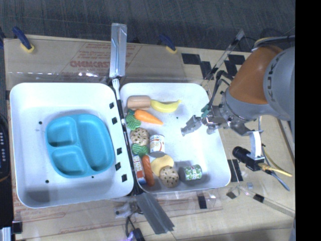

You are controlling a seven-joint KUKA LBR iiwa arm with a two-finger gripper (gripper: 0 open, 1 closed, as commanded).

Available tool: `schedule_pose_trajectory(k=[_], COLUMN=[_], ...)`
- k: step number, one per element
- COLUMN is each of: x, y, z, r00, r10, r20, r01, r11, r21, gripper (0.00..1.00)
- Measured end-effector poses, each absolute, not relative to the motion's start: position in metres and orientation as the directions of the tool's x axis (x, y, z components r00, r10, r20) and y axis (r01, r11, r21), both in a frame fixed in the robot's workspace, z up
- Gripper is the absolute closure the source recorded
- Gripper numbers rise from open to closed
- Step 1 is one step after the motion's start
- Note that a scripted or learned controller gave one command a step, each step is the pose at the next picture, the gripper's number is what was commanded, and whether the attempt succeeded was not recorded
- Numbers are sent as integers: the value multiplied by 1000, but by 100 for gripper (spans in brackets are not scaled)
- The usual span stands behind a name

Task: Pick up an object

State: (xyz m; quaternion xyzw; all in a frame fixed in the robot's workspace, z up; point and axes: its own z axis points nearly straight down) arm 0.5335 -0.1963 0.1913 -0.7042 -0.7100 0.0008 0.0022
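We see grey two-finger gripper hovering over bare floor of right white bin; we cannot tell its opening, nothing visibly held. Nearest objects: yellow plastic banana and orange plastic carrot, apart, to its left.

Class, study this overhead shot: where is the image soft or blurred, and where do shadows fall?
Camera view: overall soft and low in detail; the end effector looks smeared over the right bin; a grey shadow sits in the left bin at its near-left corner; the blue tray is evenly lit.
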Motion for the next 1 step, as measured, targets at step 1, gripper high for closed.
schedule_pose_trajectory(k=[1], x=[515], y=[-121], z=[104], r00=[49], r10=[999], r20=[1], r01=[999], r11=[-49], r21=[1], gripper=[0])
